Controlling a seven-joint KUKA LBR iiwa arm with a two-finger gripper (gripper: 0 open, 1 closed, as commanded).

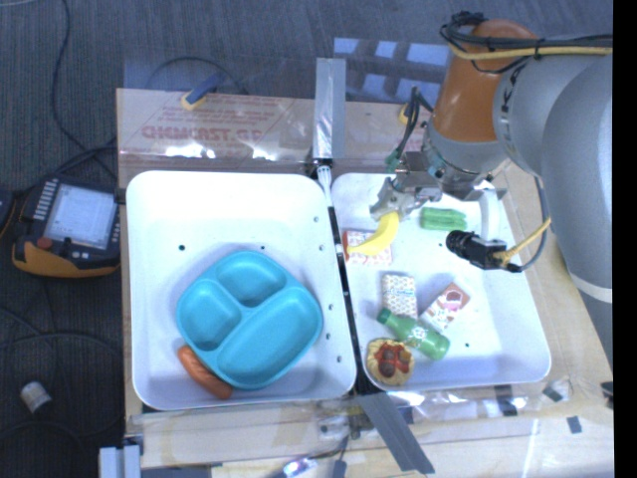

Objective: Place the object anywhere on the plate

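Pizza toy (389,359) at bin's front edge; gripper (396,199) over banana (379,234), open/shut unclear w/ fingers blurred.

Pendant (70,225) w/ cables (floor, left of bins)

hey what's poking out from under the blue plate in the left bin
An orange, sausage-like object sticks out from beneath the near-left edge of the blue plate, lying on the left bin floor. The plate covers its far end, so its full length can't be seen.

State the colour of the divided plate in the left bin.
Light blue plate, seen in the camera view.
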